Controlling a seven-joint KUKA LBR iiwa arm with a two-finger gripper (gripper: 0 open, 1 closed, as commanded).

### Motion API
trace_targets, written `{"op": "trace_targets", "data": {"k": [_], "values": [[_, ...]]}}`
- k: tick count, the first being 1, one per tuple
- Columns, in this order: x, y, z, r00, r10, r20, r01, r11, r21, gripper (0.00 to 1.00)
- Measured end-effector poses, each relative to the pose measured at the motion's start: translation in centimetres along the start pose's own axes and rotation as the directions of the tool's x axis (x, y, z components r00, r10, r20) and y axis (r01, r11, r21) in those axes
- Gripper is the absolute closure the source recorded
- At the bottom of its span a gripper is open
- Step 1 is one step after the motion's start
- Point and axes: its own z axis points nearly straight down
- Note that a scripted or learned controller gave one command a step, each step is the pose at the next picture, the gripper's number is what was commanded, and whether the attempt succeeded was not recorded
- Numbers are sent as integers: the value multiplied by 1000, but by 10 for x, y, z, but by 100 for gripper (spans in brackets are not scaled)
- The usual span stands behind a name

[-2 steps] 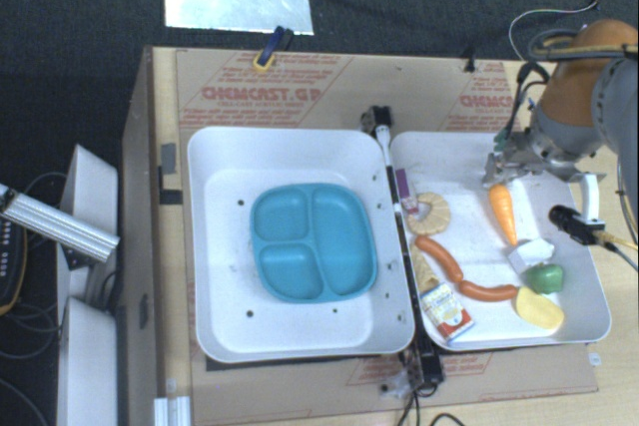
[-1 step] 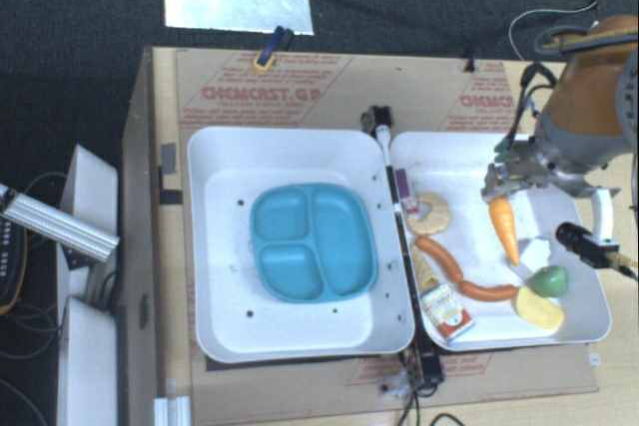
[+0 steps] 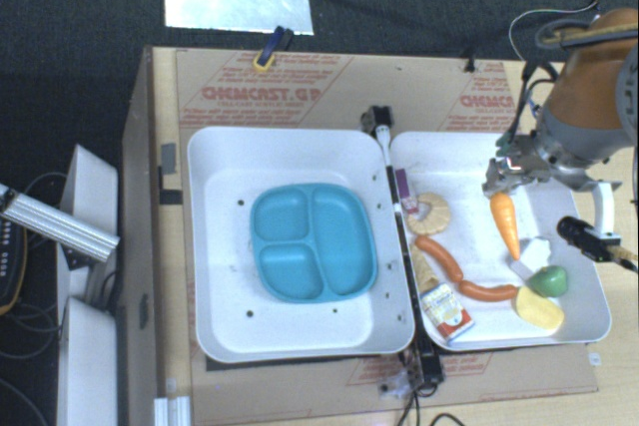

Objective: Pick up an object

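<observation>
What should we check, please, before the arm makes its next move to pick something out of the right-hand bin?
1. Objects within reach in the right bin: ok; carrot, sausages and other toy food lie there.
2. Gripper over a target: ok; it sits just above the carrot's top end.
3. Jaws open for a grasp: cannot tell.
4. Anything already held: cannot tell; nothing is seen between the jaws.
5. Room around the carrot: not ok; a white block touches its tip.
6. Blue tray out of the way: ok; it lies in the left bin.
</observation>
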Motion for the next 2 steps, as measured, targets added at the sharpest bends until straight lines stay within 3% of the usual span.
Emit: {"op": "trace_targets", "data": {"k": [1,2], "values": [[-3,4,0,1000,1,0,-1,1000,0,100],[23,10,-25,1000,-2,-1,2,1000,0,100]]}}
